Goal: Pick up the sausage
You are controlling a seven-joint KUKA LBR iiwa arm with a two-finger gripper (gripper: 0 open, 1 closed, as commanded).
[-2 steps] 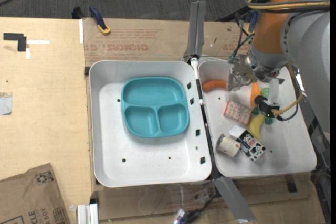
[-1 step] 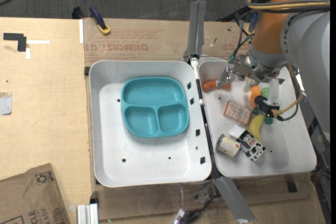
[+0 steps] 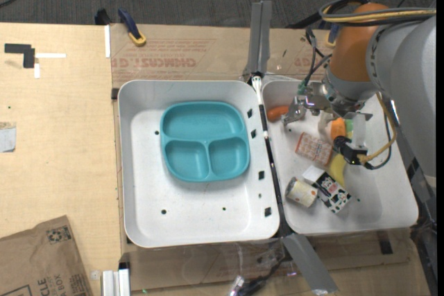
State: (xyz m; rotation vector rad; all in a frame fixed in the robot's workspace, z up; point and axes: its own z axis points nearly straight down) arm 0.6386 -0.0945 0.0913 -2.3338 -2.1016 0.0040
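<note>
While the arm leans over the right bin, its gripper sits beside the orange sausage; jaw state, can't tell. Teal tray left.

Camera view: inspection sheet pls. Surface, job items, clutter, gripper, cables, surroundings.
Surface: two white bins side by side, left bin and right bin, on a bench.
Job's things: small orange-red sausage-like piece at the right bin's upper left, lying free; identity uncertain.
Clutter: teal divided tray in the left bin; red patterned packet, tan cylinder, black-and-white box, yellow item, orange item in the right bin.
Grippers: gripper low over the right bin's upper part, right of the orange-red piece; finger state unclear.
Cables: yellow and black cables along the arm.
Surroundings: blue-yellow clamp, cardboard box.
</note>
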